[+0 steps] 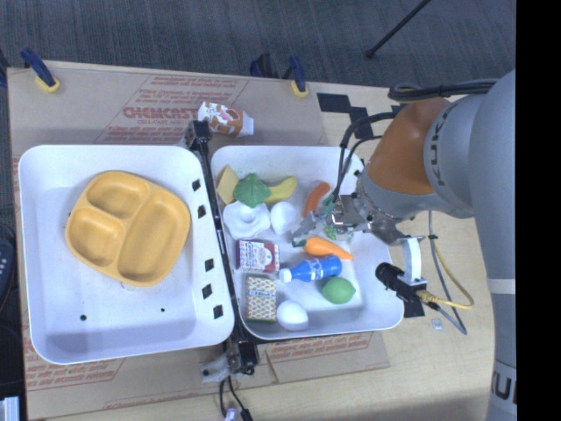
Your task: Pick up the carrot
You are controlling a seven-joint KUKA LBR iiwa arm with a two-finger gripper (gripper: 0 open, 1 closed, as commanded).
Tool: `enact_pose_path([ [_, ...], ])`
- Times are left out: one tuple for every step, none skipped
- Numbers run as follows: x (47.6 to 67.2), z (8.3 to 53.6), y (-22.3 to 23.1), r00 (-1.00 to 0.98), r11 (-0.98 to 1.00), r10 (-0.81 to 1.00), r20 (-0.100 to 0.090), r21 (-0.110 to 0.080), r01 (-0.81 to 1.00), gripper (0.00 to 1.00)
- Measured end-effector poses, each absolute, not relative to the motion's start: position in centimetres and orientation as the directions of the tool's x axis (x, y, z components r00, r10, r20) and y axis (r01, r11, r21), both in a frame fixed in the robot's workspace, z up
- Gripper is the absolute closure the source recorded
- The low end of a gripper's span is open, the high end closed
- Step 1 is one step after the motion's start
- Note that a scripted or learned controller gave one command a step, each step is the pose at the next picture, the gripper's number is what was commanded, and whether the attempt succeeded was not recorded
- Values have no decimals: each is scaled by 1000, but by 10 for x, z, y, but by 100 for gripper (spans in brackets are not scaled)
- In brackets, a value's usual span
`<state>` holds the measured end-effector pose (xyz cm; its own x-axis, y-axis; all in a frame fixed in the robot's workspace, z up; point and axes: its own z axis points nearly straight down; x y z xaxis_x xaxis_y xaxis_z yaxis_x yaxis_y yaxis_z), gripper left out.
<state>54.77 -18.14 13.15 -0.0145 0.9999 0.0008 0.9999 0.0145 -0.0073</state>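
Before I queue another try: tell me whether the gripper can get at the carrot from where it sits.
Probably yes. The carrot lies on top in the right bin, uncovered, with the gripper just above it. The blue bottle and green ball crowd its lower side.

Occlusions and crops, referenced to the right bin (379, 316).

Arm (456, 160) runs off the frame's right side; its base is out of view. Gripper (317, 227) sits low over the bin's middle, fingers lost among clutter; their spacing is unreadable. An orange piece (316, 196) just behind the gripper is partly covered by it; whether this or the orange piece (329, 247) just in front is the carrot is unclear. Blue bottle (308, 272) label is too small to read. Print on the small carton (256, 255) and the box (260, 296) near the bin's left wall is blurred. Dark object (4, 261), far left of the bin, is cropped by the frame.
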Motion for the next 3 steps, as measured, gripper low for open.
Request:
enact_pose_path([
  [528,91,-186,-455,455,891,3,-3,891,0],
  [502,91,-156,-798,798,603,3,-1,603,0],
  [515,92,-180,-267,267,964,1,-2,964,0],
])
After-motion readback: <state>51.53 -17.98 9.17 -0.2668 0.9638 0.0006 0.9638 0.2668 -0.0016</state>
